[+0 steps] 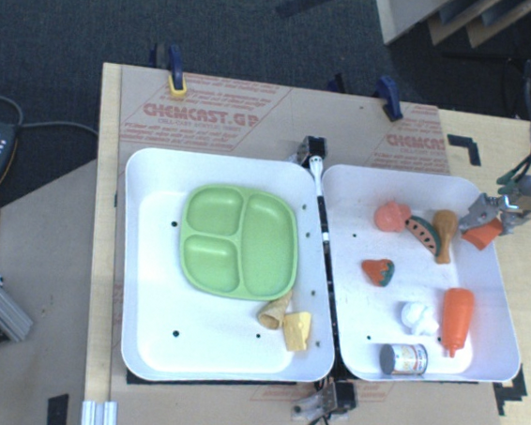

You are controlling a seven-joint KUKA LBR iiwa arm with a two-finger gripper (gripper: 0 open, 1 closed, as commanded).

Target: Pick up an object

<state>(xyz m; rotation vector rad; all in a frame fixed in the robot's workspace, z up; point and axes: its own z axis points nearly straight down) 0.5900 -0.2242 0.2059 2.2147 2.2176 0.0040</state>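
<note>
Bench: brown board across the middle of the frame, printed red lettering along its upper part, blue clamps on its top edge.
Left bin: shallow white tray, centre-left of the frame, touching the right bin along a black seam.
Right bin: shallow white tray, centre-right of the frame.
Green plate: three-compartment plate in the middle of the left bin, lying flat.
Hand: at the right edge of the frame, over the upper right corner of the right bin; its fingers reach down and left, set narrow, with an orange-red piece between them.
Orange-red piece: small chunk at the tips of the hand, just above the right bin's upper right rim.
Carrot: orange, upright in the frame, lower right of the right bin.
Can: lying on its side near the right bin's lower edge, just below the white object.
Yellow pieces: two pale wedges at the plate's lower right corner, one touching its rim.
Brown stick: upper right of the right bin, beside the watermelon slice.
Watermelon slice: dark curved piece, between pink ball and stick.
Pink ball: upper middle of the right bin.
Strawberry: red with green, centre of the right bin.
White object: small, just left of the carrot.
</note>
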